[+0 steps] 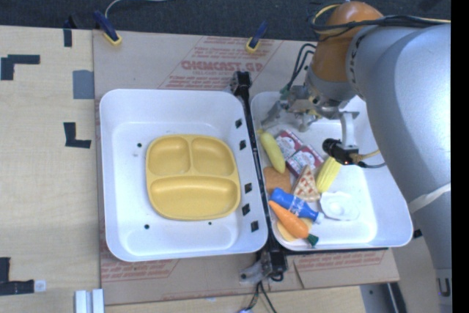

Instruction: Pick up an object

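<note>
The right bin holds a heap of toy food: a yellow banana, a red and white packet, a corn cob, a pizza slice, a blue tube, an orange carrot and a white cup. My gripper hangs low over the far left corner of that bin, just above the banana's top end. Nothing is seen held in it. The grey arm and its orange band cover the bin's far right part.
The left bin holds a yellow divided plate in its middle. A black clip sits on the wall between the bins, close to the gripper. Yellow and blue clamps hold the cardboard at the back.
</note>
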